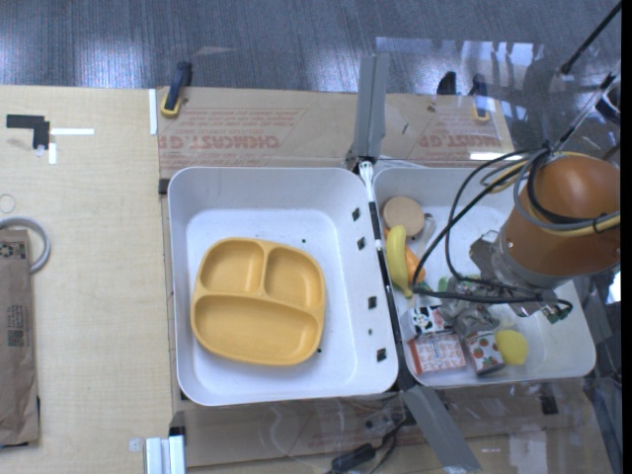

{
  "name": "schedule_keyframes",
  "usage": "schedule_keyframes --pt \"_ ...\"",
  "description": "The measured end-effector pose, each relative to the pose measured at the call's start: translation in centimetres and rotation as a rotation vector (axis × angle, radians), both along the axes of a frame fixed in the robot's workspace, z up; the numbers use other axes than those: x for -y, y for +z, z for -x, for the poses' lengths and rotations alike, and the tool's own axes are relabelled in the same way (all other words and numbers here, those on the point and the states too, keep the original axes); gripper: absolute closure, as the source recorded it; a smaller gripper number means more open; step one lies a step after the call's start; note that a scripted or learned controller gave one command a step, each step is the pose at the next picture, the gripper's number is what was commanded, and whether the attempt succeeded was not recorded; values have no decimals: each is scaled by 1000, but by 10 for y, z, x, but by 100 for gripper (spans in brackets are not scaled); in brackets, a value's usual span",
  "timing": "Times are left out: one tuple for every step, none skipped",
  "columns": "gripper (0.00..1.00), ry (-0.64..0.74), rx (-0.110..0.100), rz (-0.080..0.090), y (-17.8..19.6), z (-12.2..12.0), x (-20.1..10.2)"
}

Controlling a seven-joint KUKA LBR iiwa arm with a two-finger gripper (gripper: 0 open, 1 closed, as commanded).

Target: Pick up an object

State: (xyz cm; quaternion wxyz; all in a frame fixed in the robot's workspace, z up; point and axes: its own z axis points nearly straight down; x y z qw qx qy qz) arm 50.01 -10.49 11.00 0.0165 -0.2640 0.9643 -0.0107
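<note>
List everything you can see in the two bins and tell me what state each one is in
Yellow divided plate: flat, upright, alone in the left bin.
Banana: lying along the right bin's left wall.
Round tan item: resting at the bin's far end.
Lemon: resting near the front.
Two small cartons: lying flat.
Pincer: low among the items, fingers hidden.

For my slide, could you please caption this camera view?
Arm lowered over the right bin of small items; yellow divided plate in the left bin.
</note>
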Motion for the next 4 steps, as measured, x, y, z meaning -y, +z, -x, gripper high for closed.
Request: schedule_keyframes --pt "100 37 -26 -10 15 -12 12" --pt "100 -65 14 -1 1 0 5" --pt "100 269 12 10 1 -5 1" --pt "100 934 1 20 0 -16 13"
